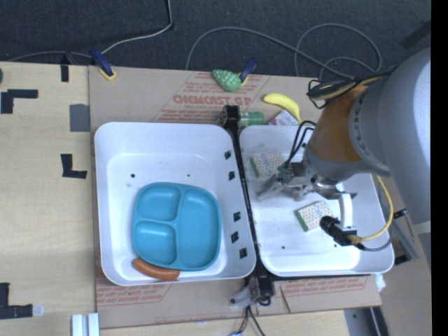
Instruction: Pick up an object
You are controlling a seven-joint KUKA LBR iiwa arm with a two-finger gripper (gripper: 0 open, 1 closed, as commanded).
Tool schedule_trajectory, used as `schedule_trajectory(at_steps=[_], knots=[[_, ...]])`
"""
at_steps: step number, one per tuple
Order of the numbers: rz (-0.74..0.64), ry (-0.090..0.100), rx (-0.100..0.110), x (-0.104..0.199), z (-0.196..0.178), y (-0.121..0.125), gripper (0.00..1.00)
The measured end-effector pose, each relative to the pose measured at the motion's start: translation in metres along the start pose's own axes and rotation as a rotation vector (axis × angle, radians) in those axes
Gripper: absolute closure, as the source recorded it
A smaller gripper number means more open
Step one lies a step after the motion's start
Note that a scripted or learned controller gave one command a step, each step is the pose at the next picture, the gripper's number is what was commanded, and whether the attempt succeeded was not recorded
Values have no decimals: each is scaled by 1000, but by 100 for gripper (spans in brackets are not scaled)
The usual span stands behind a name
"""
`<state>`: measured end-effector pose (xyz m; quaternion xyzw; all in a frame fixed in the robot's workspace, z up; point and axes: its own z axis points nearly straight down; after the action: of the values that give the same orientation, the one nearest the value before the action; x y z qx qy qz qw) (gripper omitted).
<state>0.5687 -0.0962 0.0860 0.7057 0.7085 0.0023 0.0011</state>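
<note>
Hovering: gripper point(269, 185) over right bin point(308, 257), jaw state indiscernible | nearby: patterned packets point(266, 163) point(311, 214) | left bin point(112, 152): blue tray point(175, 225), sausage point(155, 269)

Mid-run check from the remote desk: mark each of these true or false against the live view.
1. The blue divided plate lies in the left bin. True.
2. The orange sausage lies in the right bin. False: it lies in the left bin, at the plate's near edge.
3. The banana lies outside both bins. True.
4. The gripper is over the left bin. False: it is over the right bin, near a patterned packet.
5. A second patterned packet lies in the right bin. True.
</note>
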Motion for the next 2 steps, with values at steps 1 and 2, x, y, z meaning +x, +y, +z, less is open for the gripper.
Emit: schedule_trajectory(at_steps=[1, 2], knots=[[2, -5, 0, -44, 0, 74, 0], [4, -3, 4, -34, 0, -15, 0]])
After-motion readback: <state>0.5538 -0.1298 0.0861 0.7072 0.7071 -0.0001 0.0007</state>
